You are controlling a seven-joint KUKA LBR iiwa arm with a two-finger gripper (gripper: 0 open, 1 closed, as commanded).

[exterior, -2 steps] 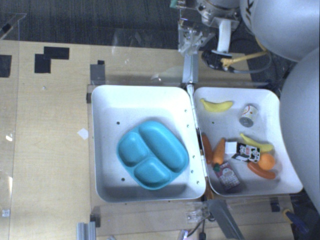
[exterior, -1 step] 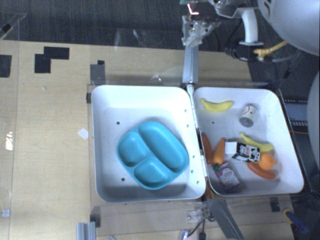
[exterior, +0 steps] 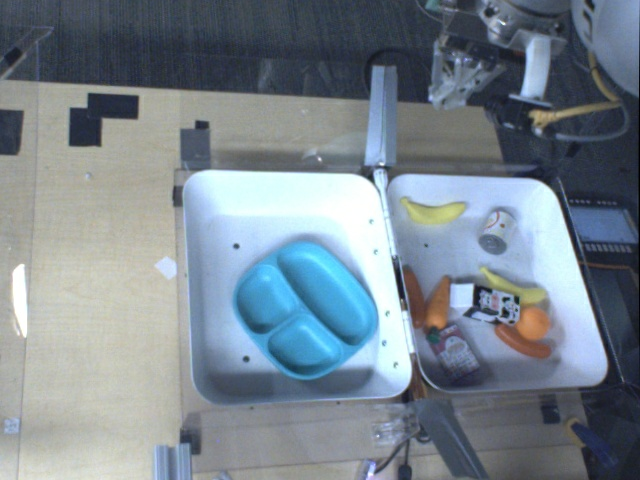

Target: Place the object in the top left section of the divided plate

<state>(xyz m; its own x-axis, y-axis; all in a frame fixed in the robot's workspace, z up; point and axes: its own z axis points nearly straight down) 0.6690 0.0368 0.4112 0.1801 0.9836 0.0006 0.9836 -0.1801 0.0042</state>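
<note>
In the left bin [exterior: 215,218] the blue divided plate [exterior: 306,308] is lying tilted near the middle, and none of its three sections is holding anything. The task's object isn't picked yet, we judge; which one is meant, we cannot say. The candidates are sitting in the right bin [exterior: 575,258]: a banana [exterior: 434,210] near its far edge, a small cup [exterior: 495,230] beside it, and a crowded heap toward the near edge with a carrot [exterior: 437,303], an orange [exterior: 534,324] and a black-and-white box [exterior: 494,305]. The gripper [exterior: 457,80] is hanging beyond the far edge of the bins, carrying nothing we can see; whether it is released or clenched we cannot tell. Next we are expecting a descent into the right bin. The heap's lower items are overlapping and hard to name
</note>
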